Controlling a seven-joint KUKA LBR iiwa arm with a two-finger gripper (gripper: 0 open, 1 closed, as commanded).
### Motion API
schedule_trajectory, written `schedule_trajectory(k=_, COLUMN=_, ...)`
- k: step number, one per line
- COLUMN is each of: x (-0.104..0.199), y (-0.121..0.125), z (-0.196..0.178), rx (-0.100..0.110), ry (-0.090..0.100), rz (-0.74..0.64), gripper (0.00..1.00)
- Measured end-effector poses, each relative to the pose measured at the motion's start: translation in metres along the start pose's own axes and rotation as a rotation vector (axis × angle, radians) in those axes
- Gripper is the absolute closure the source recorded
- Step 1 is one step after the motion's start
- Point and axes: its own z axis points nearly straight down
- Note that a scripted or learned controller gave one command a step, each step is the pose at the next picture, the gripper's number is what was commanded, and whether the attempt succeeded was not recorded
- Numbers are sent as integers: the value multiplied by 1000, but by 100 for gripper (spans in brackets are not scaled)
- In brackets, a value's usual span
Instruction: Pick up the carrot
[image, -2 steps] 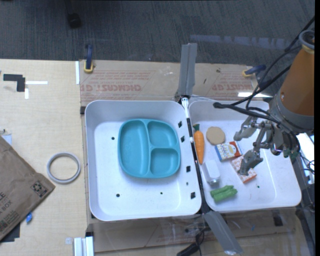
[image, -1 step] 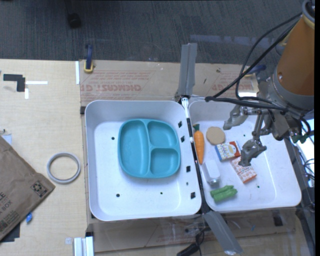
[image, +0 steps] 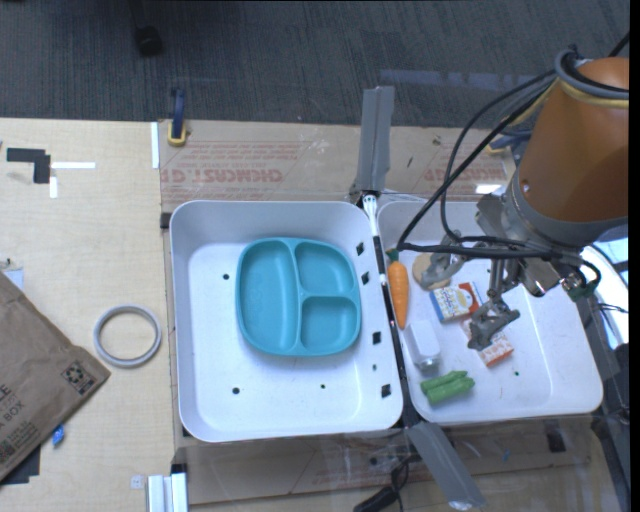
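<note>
The carrot (image: 399, 291), orange with a green top, lies lengthwise along the left wall of the right bin (image: 555, 375). It rests on the bin floor, untouched. My gripper (image: 493, 324) hangs in the middle of that bin, to the right of the carrot and well apart from it. It hovers just above a small red-and-white packet (image: 497, 351). I see nothing held in it. The grey arm with its orange band (image: 585, 130) rises at the upper right, with cables looping over the bin.
Around the carrot lie a red-white-blue packet (image: 455, 300), a pale bottle (image: 425, 345), a green object (image: 447, 386) and a tan round thing (image: 432, 268). The left bin (image: 185, 300) holds a blue divided plate (image: 298, 297). A tape ring (image: 127, 333) lies on the bench.
</note>
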Motion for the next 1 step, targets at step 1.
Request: schedule_trajectory(k=1, x=15, y=-28, z=-19, rx=2, ry=-3, rz=-35, gripper=0)
